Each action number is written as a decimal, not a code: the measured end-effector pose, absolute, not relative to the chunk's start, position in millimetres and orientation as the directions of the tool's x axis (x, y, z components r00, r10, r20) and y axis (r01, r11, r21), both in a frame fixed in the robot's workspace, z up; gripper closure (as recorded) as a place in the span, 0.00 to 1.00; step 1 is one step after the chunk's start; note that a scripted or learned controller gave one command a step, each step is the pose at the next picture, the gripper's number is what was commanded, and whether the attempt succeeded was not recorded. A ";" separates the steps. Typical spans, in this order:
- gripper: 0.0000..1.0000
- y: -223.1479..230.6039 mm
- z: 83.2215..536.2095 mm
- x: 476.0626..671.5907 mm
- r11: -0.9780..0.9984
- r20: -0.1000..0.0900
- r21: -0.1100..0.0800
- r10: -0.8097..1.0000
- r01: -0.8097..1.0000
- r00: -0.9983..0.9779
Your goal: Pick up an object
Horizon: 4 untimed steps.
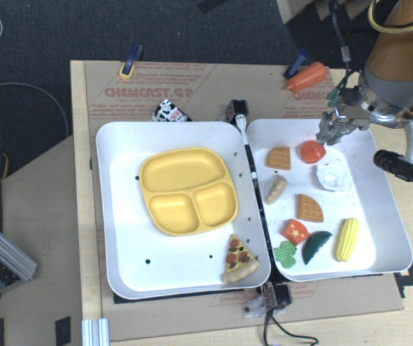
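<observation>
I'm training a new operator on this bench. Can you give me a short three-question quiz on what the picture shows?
1. True or false: the yellow divided plate lies in the left bin.
2. Which toy lies nearest the gripper? A corn cob B tomato C pizza slice
3. Fill in: the pizza slice lies in the ___ bin.

Key: 1 true; 2 B; 3 left.

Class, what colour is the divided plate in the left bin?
Yellow. The plate shows plainly in the camera view, lying in the left bin.
</observation>
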<state>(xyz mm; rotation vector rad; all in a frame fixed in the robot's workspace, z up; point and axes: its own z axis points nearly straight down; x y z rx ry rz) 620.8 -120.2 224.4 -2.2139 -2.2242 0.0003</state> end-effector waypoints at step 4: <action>1.00 40.3 214.8 628.1 0.000 -0.001 -0.002 1.000 1.000 0.000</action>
